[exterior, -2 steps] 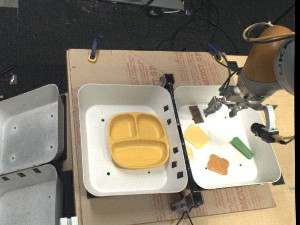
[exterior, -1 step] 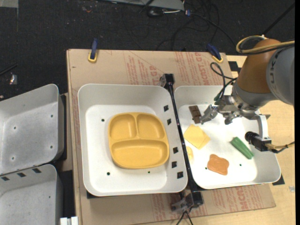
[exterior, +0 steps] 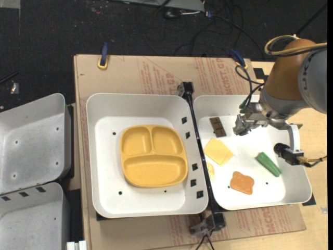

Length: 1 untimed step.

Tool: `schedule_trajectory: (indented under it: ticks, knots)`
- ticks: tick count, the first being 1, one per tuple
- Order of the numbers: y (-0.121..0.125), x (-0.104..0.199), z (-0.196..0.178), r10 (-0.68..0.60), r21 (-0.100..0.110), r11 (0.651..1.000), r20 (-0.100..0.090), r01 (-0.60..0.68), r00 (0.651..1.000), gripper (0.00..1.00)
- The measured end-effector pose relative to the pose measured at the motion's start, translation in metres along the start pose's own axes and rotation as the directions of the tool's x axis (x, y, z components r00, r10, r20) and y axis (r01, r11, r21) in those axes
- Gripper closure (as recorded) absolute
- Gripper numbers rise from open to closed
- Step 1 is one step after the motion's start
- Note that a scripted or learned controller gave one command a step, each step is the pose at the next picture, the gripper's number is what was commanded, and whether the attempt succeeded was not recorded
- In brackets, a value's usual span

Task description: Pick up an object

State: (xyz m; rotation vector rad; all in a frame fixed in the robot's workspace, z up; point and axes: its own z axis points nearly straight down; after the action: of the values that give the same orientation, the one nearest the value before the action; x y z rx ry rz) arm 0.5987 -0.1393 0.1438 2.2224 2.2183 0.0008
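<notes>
The right bin (exterior: 291, 191) holds a small brown bar (exterior: 217, 127), a pale yellow square slice (exterior: 218, 151), an orange toast-shaped piece (exterior: 242, 183) and a green pickle-like piece (exterior: 268, 163). My gripper (exterior: 242, 125) hangs over the upper part of this bin, just right of the brown bar and above the yellow slice. Nothing shows between its fingers.
The left bin (exterior: 99, 139) carries a yellow divided tray (exterior: 154, 156). A black divider (exterior: 195, 139) with clips runs between the bins. Blue clamps (exterior: 103, 56) hold the cardboard base. Grey lids (exterior: 31, 139) lie at the far left.
</notes>
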Motion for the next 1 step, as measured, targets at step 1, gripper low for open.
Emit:
schedule_trajectory:
  ticks: [1]
  knots:
    - [-0.0018,-0.0081,-0.06,0.0,-0.004,1.0,0.001,0.0,1.0,1.0]
